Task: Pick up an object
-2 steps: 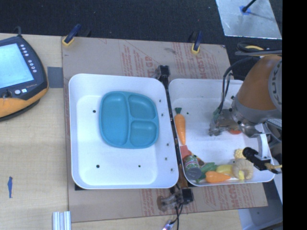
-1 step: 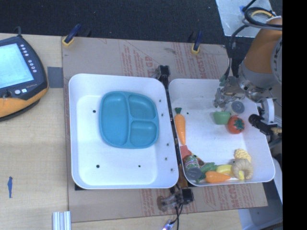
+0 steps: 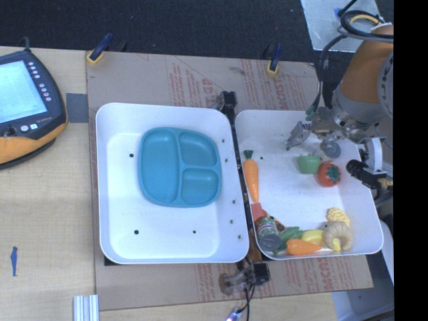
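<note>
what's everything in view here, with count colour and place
bins: 2, white, side by side on the bench
divided plate: 1, blue, in the left bin
carrot: 1, orange, right bin, along its left wall
green pepper: 1, green, right bin, upper part
tomato: 1, red, touching the pepper's right side
toy food pile: several, mixed colours, right bin's near edge
tablet pendant: 1, grey and orange, bench far left
clamps: 2, blue and yellow, bench back edge
gripper: 1, grey, over the right bin, above the pepper
arm: 1, grey with orange band, right side
</note>
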`<control>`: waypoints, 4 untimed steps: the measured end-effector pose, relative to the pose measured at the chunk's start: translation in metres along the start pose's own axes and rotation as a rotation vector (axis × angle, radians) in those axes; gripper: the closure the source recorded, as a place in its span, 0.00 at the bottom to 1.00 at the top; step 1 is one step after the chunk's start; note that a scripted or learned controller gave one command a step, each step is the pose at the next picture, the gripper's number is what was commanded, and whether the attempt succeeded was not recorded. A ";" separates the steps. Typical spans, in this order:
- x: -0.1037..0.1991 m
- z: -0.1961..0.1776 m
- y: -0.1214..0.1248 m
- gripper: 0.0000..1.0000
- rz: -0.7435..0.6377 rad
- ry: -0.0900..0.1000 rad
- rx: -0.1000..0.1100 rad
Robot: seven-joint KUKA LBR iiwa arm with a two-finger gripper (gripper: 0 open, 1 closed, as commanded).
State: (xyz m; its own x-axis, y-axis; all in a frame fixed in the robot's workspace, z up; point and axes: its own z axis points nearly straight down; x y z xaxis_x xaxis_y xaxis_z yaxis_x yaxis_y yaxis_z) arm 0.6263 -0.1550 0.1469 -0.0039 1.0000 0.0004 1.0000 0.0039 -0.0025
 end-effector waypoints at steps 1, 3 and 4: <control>-0.044 0.056 0.029 0.00 0.001 0.000 0.001; 0.047 0.056 -0.062 0.00 -0.001 0.000 0.004; 0.046 0.045 -0.062 1.00 -0.004 -0.002 0.006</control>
State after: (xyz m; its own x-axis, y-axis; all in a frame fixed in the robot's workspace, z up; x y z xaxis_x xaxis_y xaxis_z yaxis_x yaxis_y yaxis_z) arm 0.5644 -0.1091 0.1016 -0.0074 1.0000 -0.0013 0.9999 0.0074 -0.0085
